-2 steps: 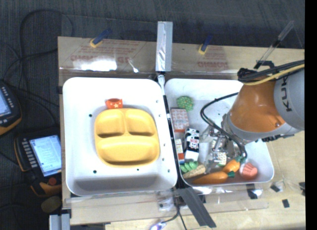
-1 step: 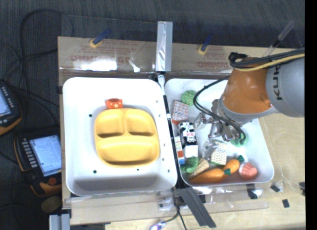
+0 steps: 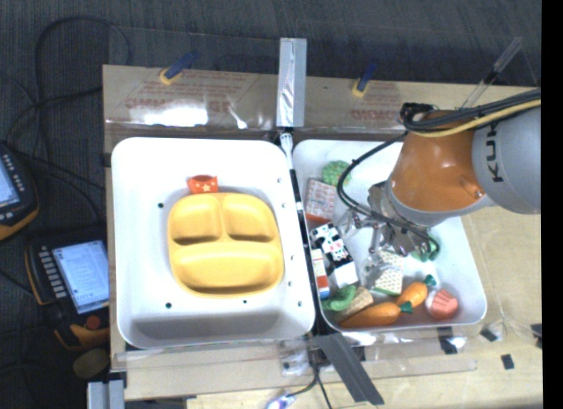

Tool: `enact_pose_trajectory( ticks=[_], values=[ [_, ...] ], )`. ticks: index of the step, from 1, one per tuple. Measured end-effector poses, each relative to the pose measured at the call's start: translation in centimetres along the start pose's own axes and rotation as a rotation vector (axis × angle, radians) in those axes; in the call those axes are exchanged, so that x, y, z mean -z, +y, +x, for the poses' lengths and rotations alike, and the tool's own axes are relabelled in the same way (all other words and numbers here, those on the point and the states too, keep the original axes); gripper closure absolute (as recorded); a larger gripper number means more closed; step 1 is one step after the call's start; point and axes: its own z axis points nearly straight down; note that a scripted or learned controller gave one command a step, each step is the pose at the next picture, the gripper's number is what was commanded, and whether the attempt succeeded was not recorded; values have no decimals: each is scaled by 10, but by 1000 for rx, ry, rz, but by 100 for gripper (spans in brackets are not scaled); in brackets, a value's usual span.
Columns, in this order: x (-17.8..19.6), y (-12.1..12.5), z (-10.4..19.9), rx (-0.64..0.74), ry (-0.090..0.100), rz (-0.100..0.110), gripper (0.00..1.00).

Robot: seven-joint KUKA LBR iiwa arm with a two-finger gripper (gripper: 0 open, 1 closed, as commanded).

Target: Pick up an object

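Reaching in from the right, the grey arm [image 3: 510,157] with its orange band [image 3: 437,174] hangs low over the right bin [image 3: 462,249], and the claw [image 3: 387,253] is down in the clutter there — honestly I can't tell how far apart it is set or whether anything is caught in it, it's all tangled metal and cables from this angle. Right under and just below the claw sits a pale patterned block [image 3: 385,273], touching or nearly touching it, can't say which. Just left of the claw is a black-and-white spotted piece [image 3: 330,242] with a white block [image 3: 341,272] beneath it. Below the claw, along the bin's near wall, lie an orange carrot-like toy [image 3: 374,314], another small carrot [image 3: 413,294] and a red strawberry-looking thing [image 3: 442,303] off to the lower right. Up and left of the claw there's a green lump [image 3: 335,172] and a pinkish packet [image 3: 318,198]. Well away to the left, the other bin [image 3: 141,222] holds a yellow divided tray [image 3: 225,242] with a small red-orange item [image 3: 202,184] at its far edge.
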Motion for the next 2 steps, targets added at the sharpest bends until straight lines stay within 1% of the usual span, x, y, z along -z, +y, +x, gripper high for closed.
enact_pose_trajectory(
  ticks=[1,2],
  values=[
    [9,-70,32,240,14,-15,0],
    [-3,-98,-10,209,10,-11,0]
  ],
)
